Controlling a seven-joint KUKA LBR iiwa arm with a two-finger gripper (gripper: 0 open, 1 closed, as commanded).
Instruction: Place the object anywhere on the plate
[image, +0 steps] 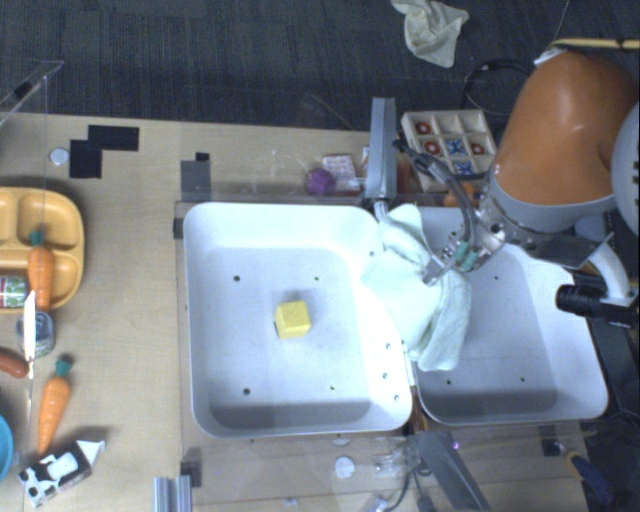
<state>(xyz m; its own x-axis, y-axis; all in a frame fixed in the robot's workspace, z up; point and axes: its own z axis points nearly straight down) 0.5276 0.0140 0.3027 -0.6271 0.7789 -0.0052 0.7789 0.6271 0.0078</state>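
A pale, crumpled cloth is draped across the divider between the two white bins, with folds running up to my gripper. The gripper sits over the left edge of the right bin and is shut on a pinch of the cloth's upper part. A small yellow block lies on the floor of the left bin, well left of the gripper. A yellow divided plate rests on the bench at the far left, outside both bins. The arm's orange band hides the right bin's back corner.
Toy carrots, a can and a toy cow lie around the plate at far left. A box of small pieces and a purple ball sit behind the bins. A grey post stands at the divider's back.
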